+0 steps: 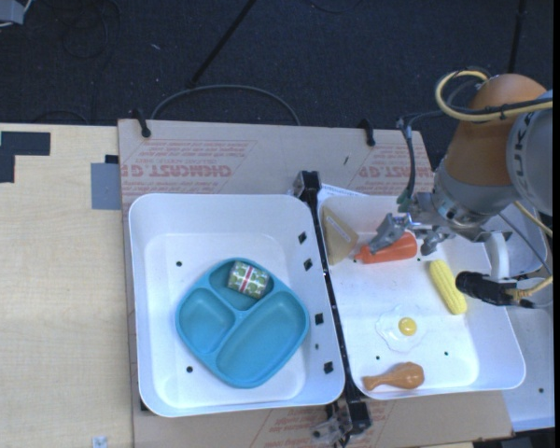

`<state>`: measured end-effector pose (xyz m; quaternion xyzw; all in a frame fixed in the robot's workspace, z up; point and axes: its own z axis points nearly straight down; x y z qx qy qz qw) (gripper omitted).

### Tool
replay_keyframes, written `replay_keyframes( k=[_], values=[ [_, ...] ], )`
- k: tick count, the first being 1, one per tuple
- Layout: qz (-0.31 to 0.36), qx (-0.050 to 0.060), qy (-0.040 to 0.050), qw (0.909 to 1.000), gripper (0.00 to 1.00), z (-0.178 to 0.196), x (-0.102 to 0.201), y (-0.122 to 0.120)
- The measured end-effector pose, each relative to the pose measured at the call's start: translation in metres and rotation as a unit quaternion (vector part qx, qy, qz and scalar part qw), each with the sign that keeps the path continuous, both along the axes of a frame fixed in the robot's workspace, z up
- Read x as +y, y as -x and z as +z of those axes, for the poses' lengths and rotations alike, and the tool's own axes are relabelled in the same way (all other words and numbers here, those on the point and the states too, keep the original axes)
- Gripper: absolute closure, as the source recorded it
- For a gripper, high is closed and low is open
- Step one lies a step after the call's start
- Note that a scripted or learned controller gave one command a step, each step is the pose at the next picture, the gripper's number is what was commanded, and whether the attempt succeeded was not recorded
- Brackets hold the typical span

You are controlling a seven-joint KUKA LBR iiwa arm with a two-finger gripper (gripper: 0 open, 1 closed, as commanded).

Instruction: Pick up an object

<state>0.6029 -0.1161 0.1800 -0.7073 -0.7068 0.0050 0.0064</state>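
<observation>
Partly hidden, the carrot (389, 249) sits gripped between the gripper (392, 232) fingers.

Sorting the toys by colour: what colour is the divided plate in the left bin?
Blue, clear in the camera view: divided plate.

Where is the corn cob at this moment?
The corn cob lies in the right bin, near its right wall, just right of the carrot and above the fried egg.

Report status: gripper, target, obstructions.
Gripper down at carrot, right bin. Grasp unconfirmed. Corn, fried egg, drumstick lie apart.
</observation>
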Motion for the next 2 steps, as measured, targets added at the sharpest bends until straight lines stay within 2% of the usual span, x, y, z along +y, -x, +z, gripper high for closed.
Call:
replay_keyframes(
  k=[1,2],
  values=[
    [0.001,-0.007,0.0009,1.0000,0.00,0.009,0.000,-0.003],
    [0.001,-0.004,0.0003,1.0000,0.00,-0.055,-0.002,0.002]
  ],
)
